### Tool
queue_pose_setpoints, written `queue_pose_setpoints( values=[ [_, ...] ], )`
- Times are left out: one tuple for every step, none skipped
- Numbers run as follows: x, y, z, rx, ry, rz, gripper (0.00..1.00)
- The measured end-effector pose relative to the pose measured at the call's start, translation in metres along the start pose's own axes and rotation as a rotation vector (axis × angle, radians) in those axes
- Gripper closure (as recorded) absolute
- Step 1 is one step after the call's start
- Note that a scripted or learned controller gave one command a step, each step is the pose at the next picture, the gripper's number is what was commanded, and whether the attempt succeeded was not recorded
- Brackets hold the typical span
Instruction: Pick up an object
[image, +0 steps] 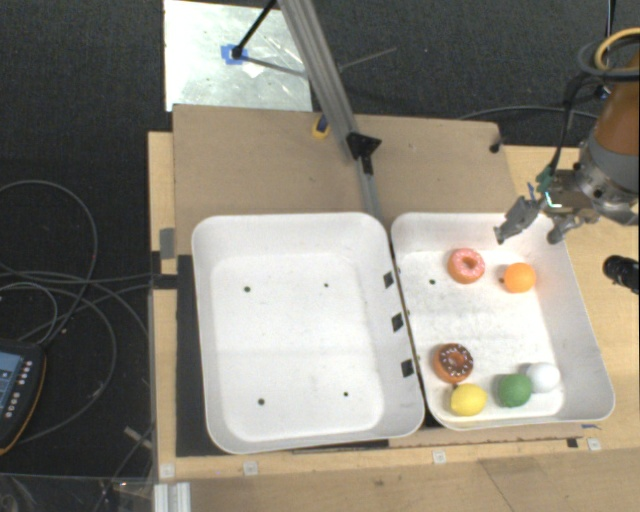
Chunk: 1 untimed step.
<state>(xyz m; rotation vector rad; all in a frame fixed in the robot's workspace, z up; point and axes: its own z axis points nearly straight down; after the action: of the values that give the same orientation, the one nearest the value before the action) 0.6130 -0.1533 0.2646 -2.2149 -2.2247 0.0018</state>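
Observation:
The right bin (570, 300) holds a pink-frosted donut (466, 265), an orange ball (518, 277), a brown sprinkled donut (454, 362), a yellow ball (468, 400), a green ball (514, 389) and a white ball (543, 377). My gripper (535, 226) hangs over the bin's far right corner, above and just behind the orange ball. Its two fingers are spread apart with nothing between them, so it is open.
The left bin (215, 330) lies beside the right one, joined along black clips (397, 322). A grey tripod pole (330, 80) slants across the cardboard behind the bins. Cables and a pendant (15, 385) lie on the floor at left.

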Motion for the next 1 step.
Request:
queue_pose_setpoints(
  values=[
    [0.0000,0.0007,-0.0023,-0.004,-0.001,-0.001,0.00]
  ],
)
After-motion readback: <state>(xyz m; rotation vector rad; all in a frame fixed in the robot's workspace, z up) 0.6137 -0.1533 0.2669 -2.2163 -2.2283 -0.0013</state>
